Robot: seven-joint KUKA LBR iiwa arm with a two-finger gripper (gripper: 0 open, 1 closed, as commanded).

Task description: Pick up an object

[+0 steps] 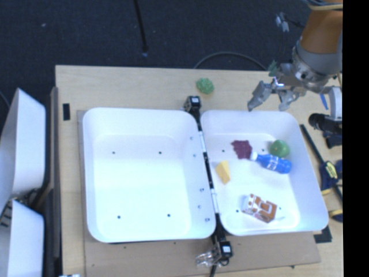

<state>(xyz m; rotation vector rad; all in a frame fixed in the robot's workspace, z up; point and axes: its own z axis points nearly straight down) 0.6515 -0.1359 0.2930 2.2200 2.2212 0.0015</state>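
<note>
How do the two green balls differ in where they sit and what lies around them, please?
The ball on the bench lies outside both bins, on bare wood behind them; the ball in the bin rests inside the right bin. The bench ball stands alone; the bin ball touches or nearly touches a blue bottle. The bench ball looks paler and mottled, the bin ball a deeper green. Both are small, round and green.

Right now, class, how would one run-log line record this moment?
gripper: open, above right bin's far rim, holding nothing | right bin: green ball, blue bottle, yellow block | pick: not started
</note>
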